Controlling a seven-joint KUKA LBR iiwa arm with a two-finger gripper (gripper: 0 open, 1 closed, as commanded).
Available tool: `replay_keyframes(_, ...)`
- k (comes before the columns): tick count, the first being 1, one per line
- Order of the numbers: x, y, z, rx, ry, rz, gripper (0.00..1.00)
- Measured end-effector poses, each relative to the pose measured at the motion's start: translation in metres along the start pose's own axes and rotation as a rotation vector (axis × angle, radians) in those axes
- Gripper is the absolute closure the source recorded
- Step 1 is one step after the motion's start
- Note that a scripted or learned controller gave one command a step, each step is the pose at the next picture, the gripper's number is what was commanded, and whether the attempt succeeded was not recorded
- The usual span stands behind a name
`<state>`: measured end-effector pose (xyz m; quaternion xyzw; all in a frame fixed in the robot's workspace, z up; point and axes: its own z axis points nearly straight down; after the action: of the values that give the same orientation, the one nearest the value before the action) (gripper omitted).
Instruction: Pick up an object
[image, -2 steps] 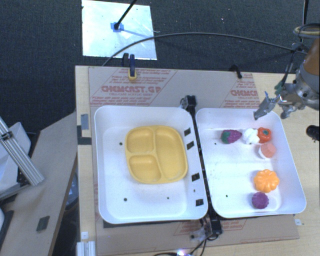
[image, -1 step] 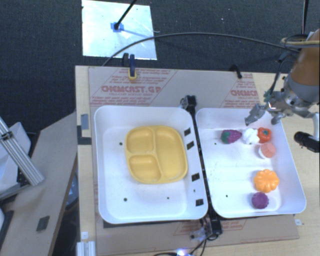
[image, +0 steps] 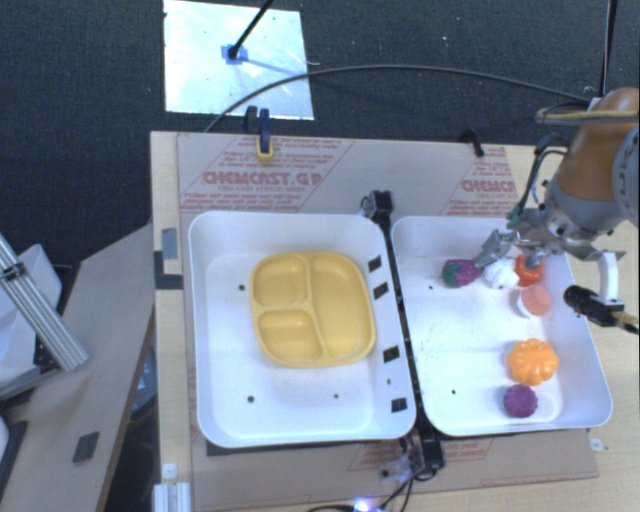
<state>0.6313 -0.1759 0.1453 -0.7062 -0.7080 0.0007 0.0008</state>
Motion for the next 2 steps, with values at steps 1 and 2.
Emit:
replay_keyframes(1,-0.0026,0.0055,0.0294,-0.023,-0.007,-0.002,0.00)
replay_keyframes(2,-0.0026,0.0043,0.0230,-0.019,-0.006,-0.002,1.00)
